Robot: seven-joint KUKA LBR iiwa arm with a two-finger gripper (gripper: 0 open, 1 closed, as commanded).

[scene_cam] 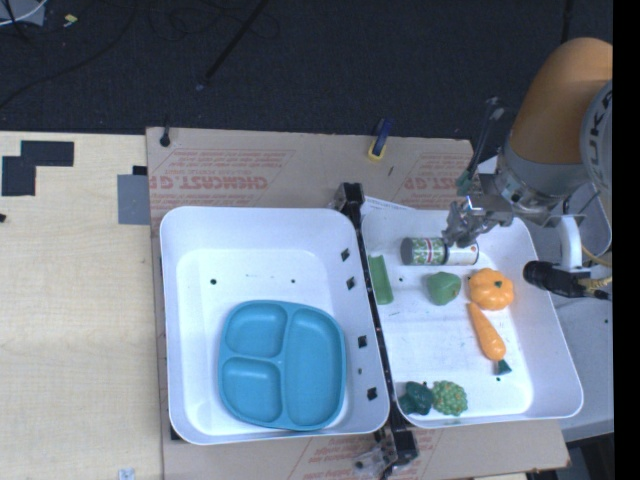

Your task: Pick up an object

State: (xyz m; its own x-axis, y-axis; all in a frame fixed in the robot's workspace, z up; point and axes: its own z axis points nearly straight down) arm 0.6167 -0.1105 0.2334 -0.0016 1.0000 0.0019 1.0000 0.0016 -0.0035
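Grey arm; orange band; dark metal hand

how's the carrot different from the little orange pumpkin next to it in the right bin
The carrot is long and thin, lying lengthwise with a green tip at its near end; the pumpkin is round and squat with a short stem on top. The pumpkin sits farther back, at the carrot's far end. Both are orange and lie in the right bin.

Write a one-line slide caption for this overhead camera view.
Gripper poised over a lying bottle in the right bin of toy vegetables; a blue divided plate sits in the left bin.
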